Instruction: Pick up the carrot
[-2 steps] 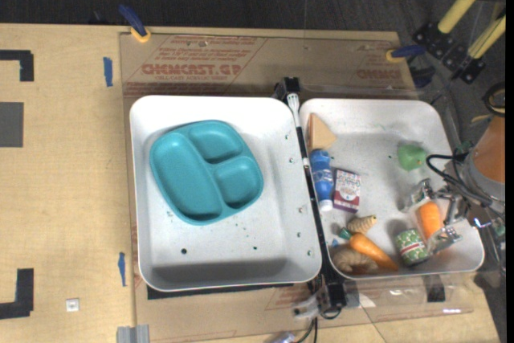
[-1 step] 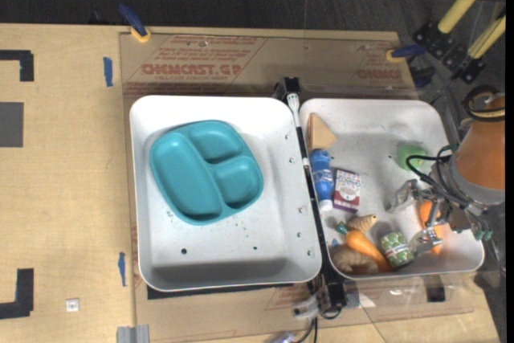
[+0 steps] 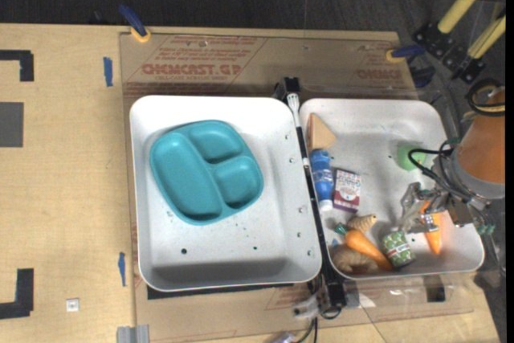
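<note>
Lower right of frame, right bin [image 3: 377,124]: carrot [image 3: 363,243] lying flat near front wall, tip toward frame right, touching green can [image 3: 398,248] and brown lump [image 3: 347,258]. Probably light rigid toy, smooth, tapered, likely to squirt out; best pinched across thick end. Tool [image 3: 421,209] low just right of it; open or closed, cannot tell.

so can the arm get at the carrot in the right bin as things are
Probably yes. The carrot lies on top near the right bin's front edge, uncovered, though a green can crowds it. The gripper hangs nearby.
</note>
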Robot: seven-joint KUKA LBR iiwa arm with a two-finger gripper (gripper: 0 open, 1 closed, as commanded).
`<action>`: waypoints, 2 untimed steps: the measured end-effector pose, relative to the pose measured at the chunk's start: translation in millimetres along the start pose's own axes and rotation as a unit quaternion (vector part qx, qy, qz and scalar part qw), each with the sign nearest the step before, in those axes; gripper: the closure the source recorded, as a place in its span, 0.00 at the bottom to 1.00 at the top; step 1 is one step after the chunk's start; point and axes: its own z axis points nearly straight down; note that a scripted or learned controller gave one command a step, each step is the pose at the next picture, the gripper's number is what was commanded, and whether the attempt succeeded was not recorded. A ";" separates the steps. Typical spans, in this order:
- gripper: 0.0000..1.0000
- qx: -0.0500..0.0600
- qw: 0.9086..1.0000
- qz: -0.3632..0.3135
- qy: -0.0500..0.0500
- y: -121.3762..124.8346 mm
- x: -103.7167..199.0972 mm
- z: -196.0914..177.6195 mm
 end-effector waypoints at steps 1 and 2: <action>1.00 -0.004 1.000 0.017 0.007 69.0 -10.7 -96.5; 0.00 -0.005 1.000 0.019 0.010 67.8 -8.4 -93.7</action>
